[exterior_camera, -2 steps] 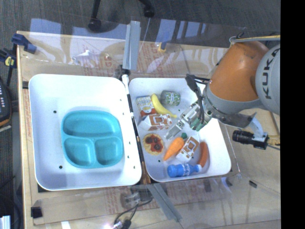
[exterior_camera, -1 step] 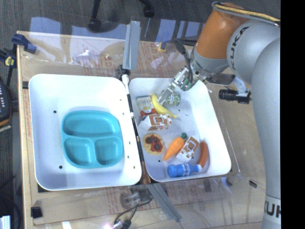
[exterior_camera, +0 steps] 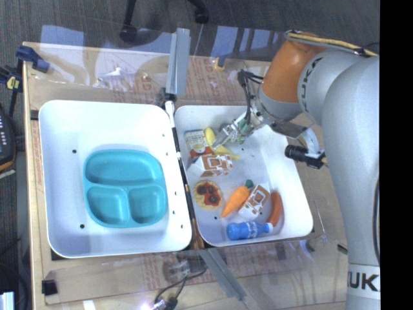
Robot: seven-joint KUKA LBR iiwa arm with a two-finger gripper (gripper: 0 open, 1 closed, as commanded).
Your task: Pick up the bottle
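Over the far part of the right bin (exterior_camera: 293, 196) hangs my gripper (exterior_camera: 232, 133), close above the clutter by the small yellow piece (exterior_camera: 209, 135) and the printed packet (exterior_camera: 215, 164). How wide I stand I cannot tell: the tip is small and blurs into the things beneath it, and I can make out nothing gripped.

The bottle (exterior_camera: 248, 230) I am after lies well apart from me, down at the near edge of the same bin, just inside the near wall. It lies on its side, blue body to the left and what looks like a white cap end to the right, so its long axis runs left to right, almost along that wall. The move I judge it calls for is a travel toward the near side and slightly right, then a closing across the bottle's narrow width.

Just beyond it lie the carrot (exterior_camera: 235, 199), a small patterned box (exterior_camera: 257, 199) and a sausage-like piece (exterior_camera: 276, 208), crowding its far side. Off to the left, the other bin (exterior_camera: 58, 118) carries a blue divided tray (exterior_camera: 124, 187), clear of my path.
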